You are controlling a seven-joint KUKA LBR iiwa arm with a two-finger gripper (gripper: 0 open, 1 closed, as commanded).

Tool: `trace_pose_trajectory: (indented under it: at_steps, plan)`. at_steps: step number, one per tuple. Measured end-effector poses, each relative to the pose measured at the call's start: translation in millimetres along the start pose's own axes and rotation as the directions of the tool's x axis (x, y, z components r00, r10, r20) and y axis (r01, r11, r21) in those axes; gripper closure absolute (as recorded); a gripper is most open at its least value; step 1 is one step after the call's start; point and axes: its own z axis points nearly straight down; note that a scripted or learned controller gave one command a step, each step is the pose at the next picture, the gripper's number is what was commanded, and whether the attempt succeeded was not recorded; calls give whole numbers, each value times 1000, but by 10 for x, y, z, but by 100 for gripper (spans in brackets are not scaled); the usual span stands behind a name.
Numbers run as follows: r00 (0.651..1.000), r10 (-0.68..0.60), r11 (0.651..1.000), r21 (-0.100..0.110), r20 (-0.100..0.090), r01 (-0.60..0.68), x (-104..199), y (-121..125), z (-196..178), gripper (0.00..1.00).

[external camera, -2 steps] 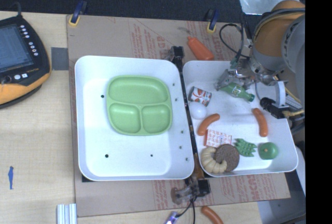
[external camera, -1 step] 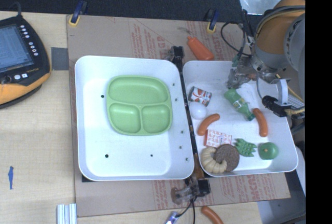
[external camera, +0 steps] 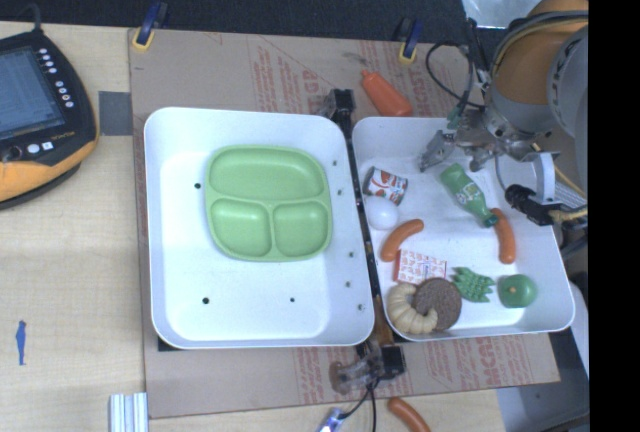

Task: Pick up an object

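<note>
An orange toy sausage [external camera: 409, 413] lay on the cardboard sheet [external camera: 240, 70] at the bottom edge, beside a black clamp [external camera: 368, 367] at six o'clock between the two bins; above it the right bin [external camera: 562, 318] held most of the toys: a bagel [external camera: 404, 310] with a brown cookie [external camera: 437, 301] touching it at the bin's seven o'clock, a red-and-white card [external camera: 420, 266] just above them, a green leafy toy [external camera: 473, 283] and a green round fruit [external camera: 516, 291] toward five o'clock; a sausage [external camera: 400, 237] and a white egg [external camera: 381, 214] lay near the bin's nine o'clock wall, with a small red-and-white carton [external camera: 386, 185] at ten o'clock; another sausage [external camera: 505, 235] lay at three o'clock; a green bottle [external camera: 466, 194] lay tilted near the centre-top; the gripper [external camera: 448, 148] hung over the bin's twelve o'clock area, just above the bottle's upper end, its jaws spread apart with nothing between them; the grey arm with its orange band [external camera: 535, 50] reached in at two o'clock; the left bin [external camera: 165, 310] held a green divided plate [external camera: 268, 201]; an orange carrot [external camera: 385, 94] lay outside the bins at twelve o'clock; a teach pendant [external camera: 40, 120] sat at nine o'clock.
</note>
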Motion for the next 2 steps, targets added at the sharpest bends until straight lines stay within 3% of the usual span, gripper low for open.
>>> trace_pose_trajectory:
  at_steps: [1,2]
  plan:
    - [1000,0,1000,2,0,0,-213,-254,112,0]
    - [1000,-1,1000,0,1,1,-49,-133,108,0]
